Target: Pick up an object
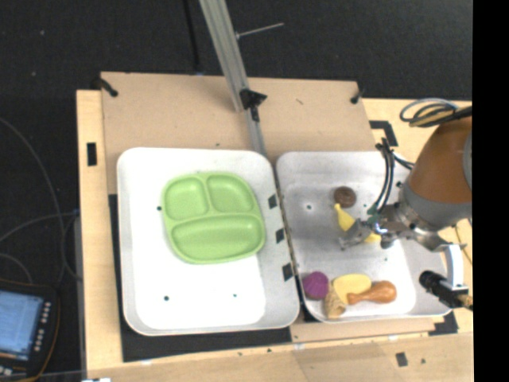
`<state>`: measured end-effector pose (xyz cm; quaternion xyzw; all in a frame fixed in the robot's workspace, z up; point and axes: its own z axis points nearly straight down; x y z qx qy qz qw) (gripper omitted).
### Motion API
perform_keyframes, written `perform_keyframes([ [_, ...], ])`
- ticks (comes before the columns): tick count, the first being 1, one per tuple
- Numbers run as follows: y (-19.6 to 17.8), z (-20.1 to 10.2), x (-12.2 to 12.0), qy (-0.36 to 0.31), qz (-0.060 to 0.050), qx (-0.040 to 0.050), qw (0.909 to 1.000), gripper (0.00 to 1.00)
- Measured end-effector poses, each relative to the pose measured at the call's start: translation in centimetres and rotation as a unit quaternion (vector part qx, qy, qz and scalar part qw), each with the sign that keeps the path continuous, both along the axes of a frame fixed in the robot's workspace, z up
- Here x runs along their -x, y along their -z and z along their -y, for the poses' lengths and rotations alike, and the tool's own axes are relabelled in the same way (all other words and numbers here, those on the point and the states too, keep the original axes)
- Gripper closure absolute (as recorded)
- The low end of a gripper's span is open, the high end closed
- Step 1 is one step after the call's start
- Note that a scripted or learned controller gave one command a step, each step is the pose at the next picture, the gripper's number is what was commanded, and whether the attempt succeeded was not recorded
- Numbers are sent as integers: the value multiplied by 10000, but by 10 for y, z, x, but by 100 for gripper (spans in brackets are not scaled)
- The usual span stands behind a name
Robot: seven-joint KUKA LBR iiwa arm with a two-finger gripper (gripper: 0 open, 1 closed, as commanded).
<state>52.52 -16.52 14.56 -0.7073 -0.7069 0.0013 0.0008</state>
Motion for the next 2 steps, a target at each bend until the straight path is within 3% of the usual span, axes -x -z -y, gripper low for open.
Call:
perform_keyframes([
  [1,-14,1,-2,21,43,7,10000,100],
  [2,-58,5,-7,-16,49,11,10000,100],
])
